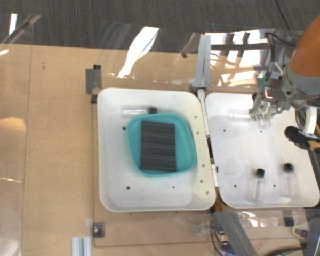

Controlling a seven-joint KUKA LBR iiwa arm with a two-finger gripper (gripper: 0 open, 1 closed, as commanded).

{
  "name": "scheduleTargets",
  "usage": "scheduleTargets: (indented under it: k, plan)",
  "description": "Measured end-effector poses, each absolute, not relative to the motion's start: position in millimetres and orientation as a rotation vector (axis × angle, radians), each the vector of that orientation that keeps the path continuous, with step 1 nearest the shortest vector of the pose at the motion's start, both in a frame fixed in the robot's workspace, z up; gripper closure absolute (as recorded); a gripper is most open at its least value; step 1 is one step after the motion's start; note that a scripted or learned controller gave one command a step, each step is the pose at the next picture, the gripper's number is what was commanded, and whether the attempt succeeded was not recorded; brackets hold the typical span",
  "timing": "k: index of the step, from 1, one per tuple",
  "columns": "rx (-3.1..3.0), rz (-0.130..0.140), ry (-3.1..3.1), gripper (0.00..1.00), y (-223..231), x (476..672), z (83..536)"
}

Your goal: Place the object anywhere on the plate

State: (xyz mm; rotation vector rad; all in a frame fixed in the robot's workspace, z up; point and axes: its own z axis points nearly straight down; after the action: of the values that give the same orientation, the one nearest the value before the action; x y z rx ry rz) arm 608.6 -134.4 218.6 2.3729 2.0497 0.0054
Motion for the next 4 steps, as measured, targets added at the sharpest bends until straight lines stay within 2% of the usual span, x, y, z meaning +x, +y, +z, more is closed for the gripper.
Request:
scheduleTargets:
  k: [1, 2, 3, 4]
  plan:
    - [2.373, 0.006, 2.049, 0.00, -134.5, 608.6, 218.7]
    - [2.327, 0.003, 2.106, 0.00, -178.9, 539.8, 161.3]
    - [2.291, 0.004, 2.145, 0.00, -182.8, 491.2, 102.6]
    - [2.697, 0.017, 1.589, 0.00, -129.3, 491.6, 89.1]
